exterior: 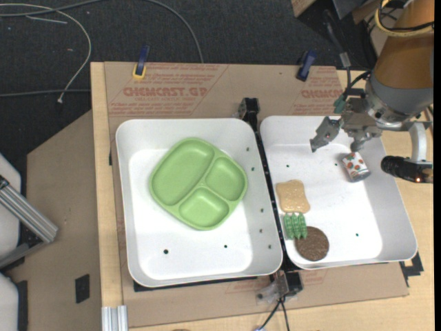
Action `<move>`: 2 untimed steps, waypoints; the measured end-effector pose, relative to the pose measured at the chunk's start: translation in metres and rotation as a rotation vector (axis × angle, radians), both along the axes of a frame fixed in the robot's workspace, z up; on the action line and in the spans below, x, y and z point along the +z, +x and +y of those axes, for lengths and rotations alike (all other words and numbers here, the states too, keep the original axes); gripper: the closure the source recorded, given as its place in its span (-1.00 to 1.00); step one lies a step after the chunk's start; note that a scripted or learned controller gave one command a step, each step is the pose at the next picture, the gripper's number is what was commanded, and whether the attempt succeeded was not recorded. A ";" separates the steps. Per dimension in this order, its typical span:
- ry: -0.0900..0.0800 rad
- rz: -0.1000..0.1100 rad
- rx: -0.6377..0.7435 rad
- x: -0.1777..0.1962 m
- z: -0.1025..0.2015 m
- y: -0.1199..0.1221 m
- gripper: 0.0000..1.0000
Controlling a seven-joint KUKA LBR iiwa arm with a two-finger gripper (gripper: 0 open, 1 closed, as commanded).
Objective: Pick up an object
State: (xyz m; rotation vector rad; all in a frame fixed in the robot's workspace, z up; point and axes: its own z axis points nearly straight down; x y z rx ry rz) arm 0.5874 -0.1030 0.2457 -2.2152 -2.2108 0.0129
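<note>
Two shallow white plastic bins sit side by side on a brown cardboard-covered bench (pixel 207 81). The left bin (pixel 138 254) holds a green three-compartment plastic tray (pixel 198 183), lying near its middle. In the right bin (pixel 386 233), a tan bread-shaped slice (pixel 293 196) lies near the left wall, a small green ridged piece (pixel 295 225) just in front of it, and a round brown disc (pixel 312 243) touching that piece, nearest the front rim. A small white cylindrical can with red spots (pixel 355 166) lies toward the bin's back right, well apart from those three. The two-finger metal gripper (pixel 342 138) hangs above the bin's back part, just behind the can.

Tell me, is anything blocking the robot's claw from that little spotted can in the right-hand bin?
Nothing visible does. The end effector hangs open just above and left of the small can, with bare bin floor between them. The tan slice, green piece and brown disc lie nearer the bin's front-left corner, out of the way.
</note>
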 end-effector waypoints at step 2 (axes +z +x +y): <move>-0.001 -0.008 0.003 -0.049 0.005 0.011 -1.00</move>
